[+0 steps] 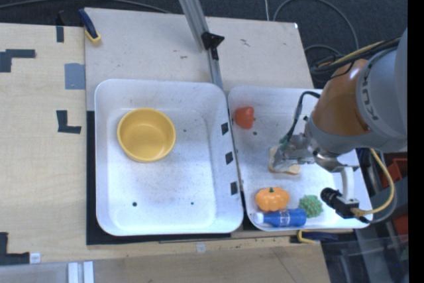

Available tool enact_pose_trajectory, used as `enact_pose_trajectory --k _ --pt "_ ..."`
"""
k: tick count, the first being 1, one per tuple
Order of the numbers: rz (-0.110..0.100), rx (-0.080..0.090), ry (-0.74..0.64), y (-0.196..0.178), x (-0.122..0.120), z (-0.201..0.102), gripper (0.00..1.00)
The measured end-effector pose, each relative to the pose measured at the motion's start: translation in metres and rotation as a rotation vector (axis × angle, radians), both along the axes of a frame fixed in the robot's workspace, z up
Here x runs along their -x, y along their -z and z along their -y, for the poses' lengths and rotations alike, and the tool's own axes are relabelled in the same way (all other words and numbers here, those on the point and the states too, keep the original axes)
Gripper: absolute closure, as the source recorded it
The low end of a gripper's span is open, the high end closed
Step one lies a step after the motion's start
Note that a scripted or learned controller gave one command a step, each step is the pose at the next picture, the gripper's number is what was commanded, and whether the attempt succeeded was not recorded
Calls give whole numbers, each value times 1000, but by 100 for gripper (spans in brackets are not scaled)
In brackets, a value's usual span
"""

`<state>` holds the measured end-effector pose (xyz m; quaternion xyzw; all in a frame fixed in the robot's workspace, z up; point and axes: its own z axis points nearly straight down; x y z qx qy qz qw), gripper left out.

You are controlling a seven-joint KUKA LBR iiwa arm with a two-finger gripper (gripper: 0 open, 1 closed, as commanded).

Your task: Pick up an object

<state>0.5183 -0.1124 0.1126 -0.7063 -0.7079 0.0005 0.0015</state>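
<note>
In the right bin (260, 142), my gripper (287, 160) reaches down from the right and sits right over a pale tan object (283, 164), which shows beneath and beside it. A red tomato-like piece (244, 116) lies near the bin's upper left. Along the front edge rest an orange pumpkin (272, 198), a blue bottle (281, 218) and a small green broccoli piece (310, 205). The gripper hides the contact with the tan object.
A yellow bowl (146, 134) stands in the left bin (112, 209). A metal pole (192, 0) slants over the bench behind the bins. Cables trail on the dark floor at the back right.
</note>
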Motion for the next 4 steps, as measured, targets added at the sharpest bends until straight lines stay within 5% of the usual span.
enact_pose_trajectory --k 3,4 --pt "8 3 1 -168 9 24 100" --pt "2 0 -4 -166 9 -32 100"
